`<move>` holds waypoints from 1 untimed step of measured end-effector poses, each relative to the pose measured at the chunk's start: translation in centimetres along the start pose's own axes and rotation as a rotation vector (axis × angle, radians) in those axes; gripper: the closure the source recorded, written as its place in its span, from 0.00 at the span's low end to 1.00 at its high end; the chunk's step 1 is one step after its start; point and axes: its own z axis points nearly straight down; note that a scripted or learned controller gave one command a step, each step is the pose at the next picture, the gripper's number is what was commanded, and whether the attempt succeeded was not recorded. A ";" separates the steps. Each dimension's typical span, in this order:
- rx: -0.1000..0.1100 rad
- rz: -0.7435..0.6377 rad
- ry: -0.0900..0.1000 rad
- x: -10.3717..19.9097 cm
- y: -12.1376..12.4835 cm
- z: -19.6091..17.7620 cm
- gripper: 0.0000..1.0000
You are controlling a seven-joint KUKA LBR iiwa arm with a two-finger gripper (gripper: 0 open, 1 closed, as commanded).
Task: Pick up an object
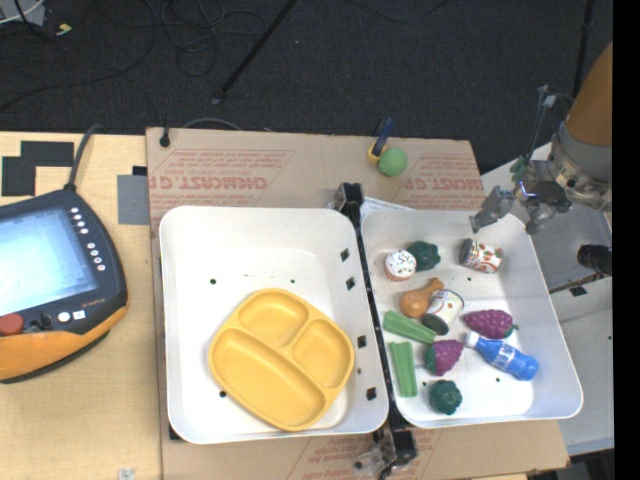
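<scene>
Yellow plastic, in the form of a divided plate point(281, 356), is seen lying in the left shallow white bin point(200, 268). The right shallow white bin point(548, 368) is crowded with small toys: a white cupcake with red dots point(400, 264), a dark green lump point(424, 255), a small printed can point(481, 257), a brown drumstick point(421, 297), two green sticks point(404, 348), two purple grape bunches point(488, 322), a blue bottle point(507, 359) and a dark green broccoli piece point(445, 398). A green ball point(393, 162) rests on the cardboard behind the bins. The two-finger gripper point(518, 210) is held above the right bin's far right corner, near the can but apart from it; its fingers are spread and nothing is seen between them.
</scene>
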 end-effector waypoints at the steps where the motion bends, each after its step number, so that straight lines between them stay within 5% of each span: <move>1: 0.004 -0.002 0.001 0.0 0.0 -0.7 1.00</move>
